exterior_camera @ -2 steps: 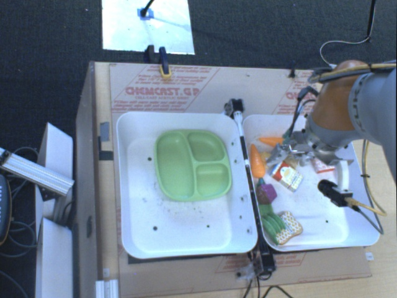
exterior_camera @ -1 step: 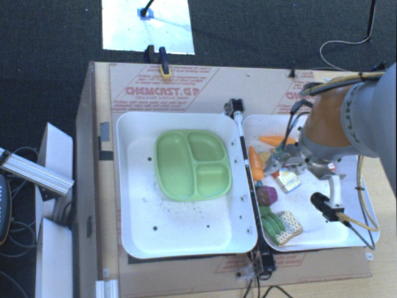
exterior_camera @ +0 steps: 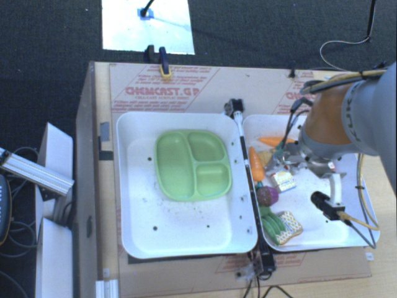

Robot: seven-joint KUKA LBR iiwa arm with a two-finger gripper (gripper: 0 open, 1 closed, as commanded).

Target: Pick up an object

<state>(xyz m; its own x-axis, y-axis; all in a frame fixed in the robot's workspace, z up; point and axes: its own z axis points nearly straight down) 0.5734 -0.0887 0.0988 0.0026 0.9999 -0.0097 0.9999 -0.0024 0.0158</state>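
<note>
Clutter fills the near-left part of the bin on the view's right [exterior_camera: 322,238], and any of it could be the object to pick. A small white-and-yellow packet [exterior_camera: 283,180] lies just below the gripper [exterior_camera: 282,162], tilted, close enough that I cannot tell whether they touch. An orange carrot [exterior_camera: 256,164] lies lengthwise against the wall that this bin shares with its neighbour. A 2nd orange piece [exterior_camera: 273,141] lies crosswise farther back, partly hidden by the wrist. Nearer the camera sits a round purple item [exterior_camera: 267,195], then a green pod-like piece [exterior_camera: 273,221], with a tan checkered piece [exterior_camera: 290,223] touching its right side.

The gripper hangs low over the packet and the carrot, at the end of the grey arm [exterior_camera: 366,113] with its orange band. Dark parts and cables crowd it, so I cannot tell how far open it is, and nothing can be seen held in it.

The bin on the view's left [exterior_camera: 139,228] holds 1 pale green plate [exterior_camera: 192,165] with 3 compartments, lying flat and slightly turned toward the far right of that bin. Both bins rest on a brown sheet printed in red [exterior_camera: 161,92]. A yellow-and-black clamp [exterior_camera: 162,61] grips the sheet's far edge. Beyond it a white panel [exterior_camera: 146,17] lies on dark carpet.
</note>
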